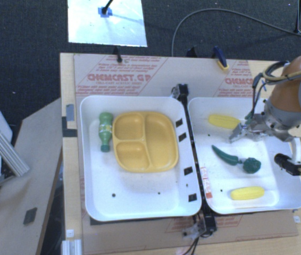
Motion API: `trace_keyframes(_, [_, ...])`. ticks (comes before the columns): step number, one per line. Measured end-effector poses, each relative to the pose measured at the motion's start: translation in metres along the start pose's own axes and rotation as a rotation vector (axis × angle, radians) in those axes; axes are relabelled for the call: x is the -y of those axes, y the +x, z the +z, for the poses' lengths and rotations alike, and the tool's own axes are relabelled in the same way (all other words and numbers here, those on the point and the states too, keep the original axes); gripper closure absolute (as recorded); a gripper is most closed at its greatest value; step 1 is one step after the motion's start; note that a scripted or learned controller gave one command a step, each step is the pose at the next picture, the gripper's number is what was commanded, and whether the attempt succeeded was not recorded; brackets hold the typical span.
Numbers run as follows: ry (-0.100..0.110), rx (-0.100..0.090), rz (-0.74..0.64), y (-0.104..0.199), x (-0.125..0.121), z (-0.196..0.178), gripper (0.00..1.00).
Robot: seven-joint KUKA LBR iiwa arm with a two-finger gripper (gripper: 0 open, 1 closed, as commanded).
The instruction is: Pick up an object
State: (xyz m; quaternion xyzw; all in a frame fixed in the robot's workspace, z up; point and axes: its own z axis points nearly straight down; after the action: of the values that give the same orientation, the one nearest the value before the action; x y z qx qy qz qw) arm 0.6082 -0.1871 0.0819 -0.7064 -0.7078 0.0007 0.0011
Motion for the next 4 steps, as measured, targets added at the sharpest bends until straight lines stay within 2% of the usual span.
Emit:
trace_keyframes(1, [-0.008, 0.003, -0.001, -0.001, -0.002, -0.014, 1.0])
trace_keyframes(2, [-0.01, 0.003, 0.001, -0.001, 0.006, -0.071, 1.0])
trace_keyframes(4, [-0.009, 0.003, -0.004, 0.003, 0.006, -0.161, 1.0])
